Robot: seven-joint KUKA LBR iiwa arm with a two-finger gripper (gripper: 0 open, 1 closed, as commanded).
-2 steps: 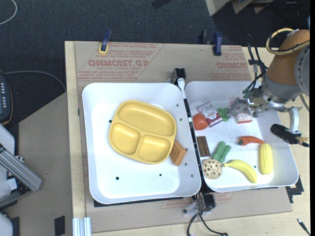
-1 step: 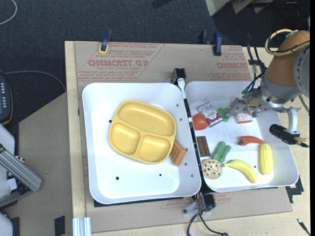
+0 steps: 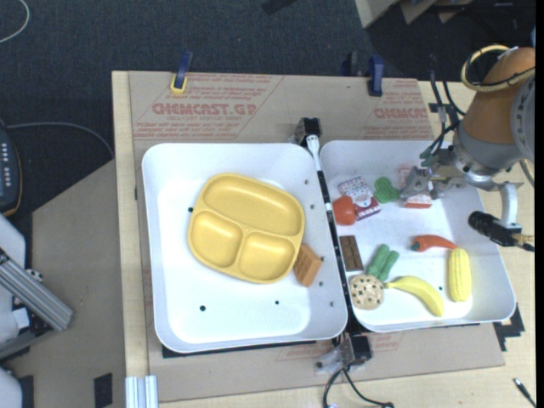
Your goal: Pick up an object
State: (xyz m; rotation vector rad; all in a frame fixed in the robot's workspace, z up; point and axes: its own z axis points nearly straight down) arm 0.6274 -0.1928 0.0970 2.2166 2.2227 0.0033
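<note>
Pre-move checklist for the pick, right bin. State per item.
1. Gripper over the right bin: ok, near its upper edge.
2. Object between fingers: cannot tell, too small to read.
3. Nearest candidates, green piece and red tomato, apart from each other: ok.
4. Banana and corn lying free, untouched: ok.
5. Cookie clear of neighbours: not ok, it touches the green pods and sits against the bin wall.
6. Yellow tray in the left bin, outside the arm's path: ok.
</note>
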